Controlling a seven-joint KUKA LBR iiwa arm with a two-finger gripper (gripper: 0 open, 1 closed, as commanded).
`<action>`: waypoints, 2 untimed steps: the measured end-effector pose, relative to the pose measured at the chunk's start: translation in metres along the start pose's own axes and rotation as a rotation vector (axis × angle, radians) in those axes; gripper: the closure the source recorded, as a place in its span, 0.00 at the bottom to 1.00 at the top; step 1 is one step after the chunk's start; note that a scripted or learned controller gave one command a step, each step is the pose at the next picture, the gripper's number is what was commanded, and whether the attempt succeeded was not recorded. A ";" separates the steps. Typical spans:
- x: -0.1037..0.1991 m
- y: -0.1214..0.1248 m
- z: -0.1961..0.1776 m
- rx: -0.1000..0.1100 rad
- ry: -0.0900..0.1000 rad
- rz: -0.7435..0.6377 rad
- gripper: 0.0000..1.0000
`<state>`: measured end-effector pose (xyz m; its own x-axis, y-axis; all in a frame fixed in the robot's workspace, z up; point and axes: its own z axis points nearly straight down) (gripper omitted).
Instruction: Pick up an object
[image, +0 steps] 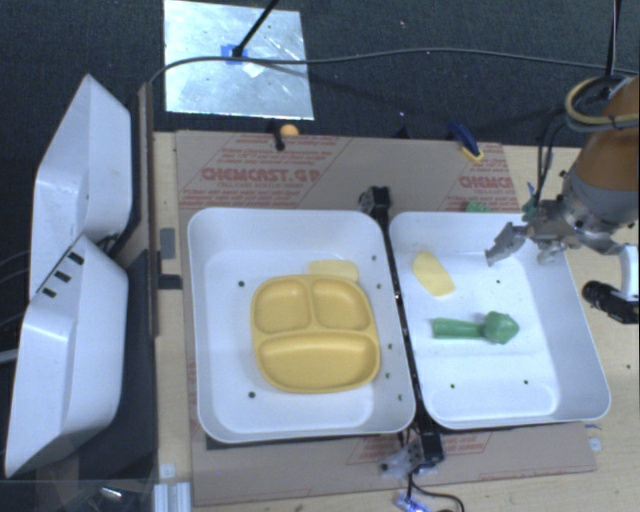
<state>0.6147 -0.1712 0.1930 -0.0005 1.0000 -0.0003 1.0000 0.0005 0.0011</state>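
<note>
In the right bin (560, 400) lie a pale yellow oval piece (433, 273) near the far left and a green tool-like piece (476, 327) with a rounded head in the middle. My gripper (523, 249) hovers over the bin's far right part, up and to the right of both pieces. Its fingers stand apart, open, with nothing between them. The grey wrist with its orange band (606, 160) reaches in from the right edge.
The left bin (215, 400) holds a yellow divided plate (315, 333) with a small pale yellow piece (334, 269) behind it. A black clamp (378, 199) sits where the bins meet. White covers (75, 270) stand at the left.
</note>
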 end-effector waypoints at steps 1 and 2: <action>0.001 -0.019 -0.025 -0.002 0.000 0.001 0.00; 0.012 0.052 -0.037 0.000 0.000 -0.002 0.00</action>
<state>0.6670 -0.1589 0.2298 -0.0027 1.0000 -0.0004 1.0000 0.0027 0.0016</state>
